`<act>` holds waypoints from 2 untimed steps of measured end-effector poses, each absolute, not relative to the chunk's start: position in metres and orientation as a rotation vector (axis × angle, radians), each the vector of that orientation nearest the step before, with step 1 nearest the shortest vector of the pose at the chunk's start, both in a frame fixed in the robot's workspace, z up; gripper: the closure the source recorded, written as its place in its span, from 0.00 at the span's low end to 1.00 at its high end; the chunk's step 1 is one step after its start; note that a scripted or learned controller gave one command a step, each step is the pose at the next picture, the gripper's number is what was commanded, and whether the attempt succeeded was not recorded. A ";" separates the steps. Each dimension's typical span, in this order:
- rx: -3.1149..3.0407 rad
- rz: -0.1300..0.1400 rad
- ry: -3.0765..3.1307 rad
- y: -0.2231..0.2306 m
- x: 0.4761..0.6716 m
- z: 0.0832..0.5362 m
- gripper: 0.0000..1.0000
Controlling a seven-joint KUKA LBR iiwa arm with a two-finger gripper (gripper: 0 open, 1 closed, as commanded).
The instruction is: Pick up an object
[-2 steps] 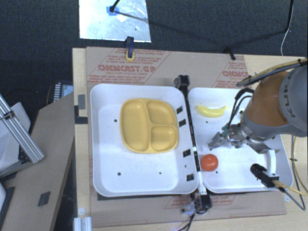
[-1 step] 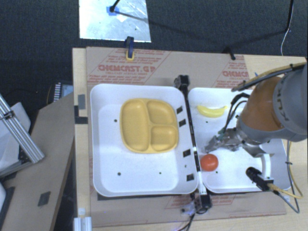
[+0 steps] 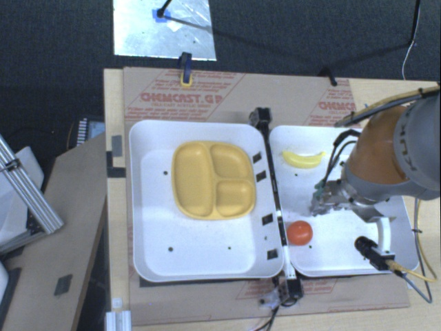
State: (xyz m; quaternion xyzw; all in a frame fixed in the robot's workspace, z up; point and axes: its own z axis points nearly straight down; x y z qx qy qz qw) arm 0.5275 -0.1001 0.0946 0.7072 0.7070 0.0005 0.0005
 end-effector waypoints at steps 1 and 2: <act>2.219 0.004 2.219 -0.103 0.526 0.138 1.00; 2.213 0.005 2.222 -0.109 0.535 0.194 1.00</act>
